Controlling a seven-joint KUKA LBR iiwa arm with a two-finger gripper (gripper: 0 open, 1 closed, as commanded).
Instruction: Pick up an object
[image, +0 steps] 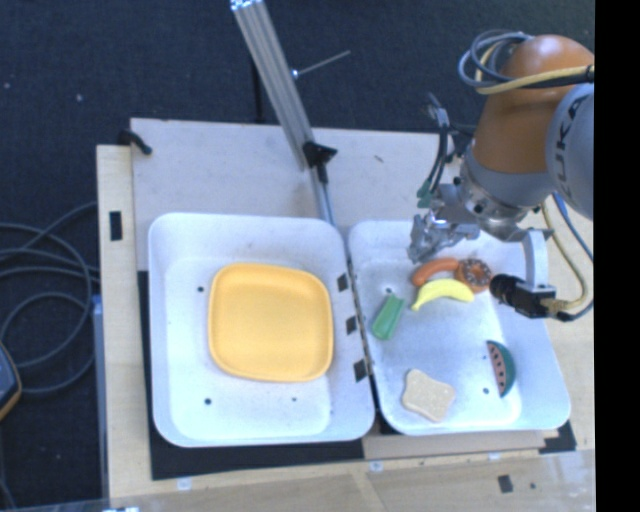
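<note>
Nearest the camera, low in the right-hand white bin (545, 395), lies a tan slice of toy bread (429, 395), with a wedge of toy watermelon (501, 366), red with a green rind, to its right by the bin's right wall. Higher up in the same bin sit a green block-shaped toy (387, 316), a yellow toy banana (443, 292), an orange-red sausage-shaped toy (437, 270) touching the banana's top, and a dark round doughnut-like toy (473, 272) just right of it. My claw (430, 237) hangs at the upper middle of that bin, just above the sausage; how far it is spread I cannot tell, and nothing visibly sits in it. Left of centre, a square yellow plastic plate (270, 322) lies in the left white bin (170, 300).
</note>
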